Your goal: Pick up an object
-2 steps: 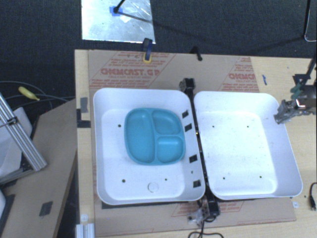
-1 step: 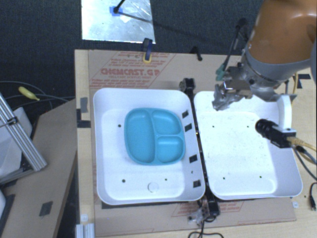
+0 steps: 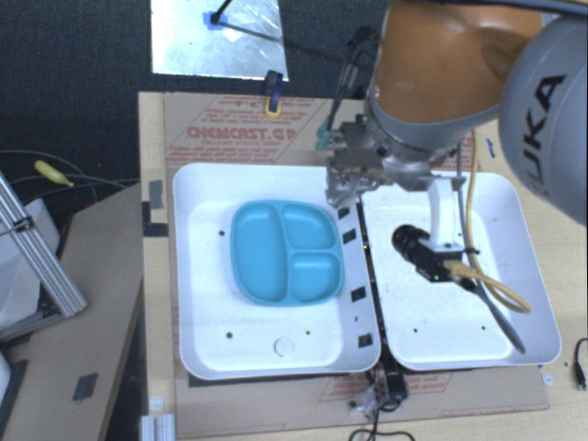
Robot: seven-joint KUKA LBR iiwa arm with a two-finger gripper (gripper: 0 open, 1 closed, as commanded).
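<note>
The arm [image 3: 441,53] looms closest, its orange and grey bulk hanging over the far right of the bench and covering part of what lies below. In the left bin [image 3: 197,274] a blue plate [image 3: 285,251] with three compartments lies flat near the middle; it is the only loose thing to pick up. The gripper [image 3: 344,191] sits just past the plate's far right corner, close to the wall where the two bins meet, and I cannot tell whether it is open or closed. The right bin [image 3: 524,274] offers nothing to grasp.

The likely trouble is the plate itself: it is wide, shallow and smooth, so a pinch on its thin rim may slip off, or lift one corner and let it swing down. This close to the wall, a descent could also catch the bin edge instead.
</note>
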